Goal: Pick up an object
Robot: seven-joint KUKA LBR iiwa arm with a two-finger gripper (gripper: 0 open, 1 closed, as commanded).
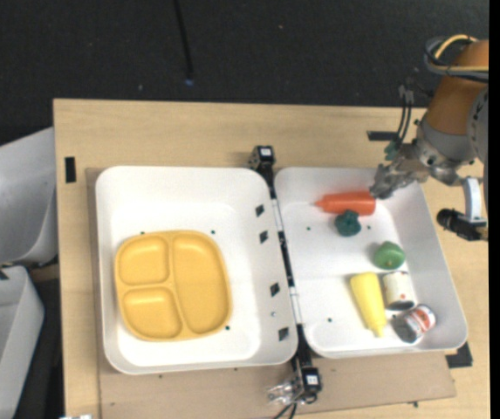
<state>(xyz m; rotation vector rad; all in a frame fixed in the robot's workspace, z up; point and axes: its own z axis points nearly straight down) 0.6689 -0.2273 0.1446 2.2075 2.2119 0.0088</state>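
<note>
1. Gripper point(387, 182) sat just right of the carrot point(347, 202), at right bin's point(433, 234) far edge; can't tell its state.
2. Carrot lay in right bin, green obj point(347, 224) touching its near side.
3. Yellow tray point(173, 284) was well left of carrot, in left bin point(110, 234).

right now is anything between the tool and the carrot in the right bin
Nothing visible. The tool sits just off the right end of the orange carrot, with bare bin floor between them. The dark green piece lies on the carrot's near side.
</note>
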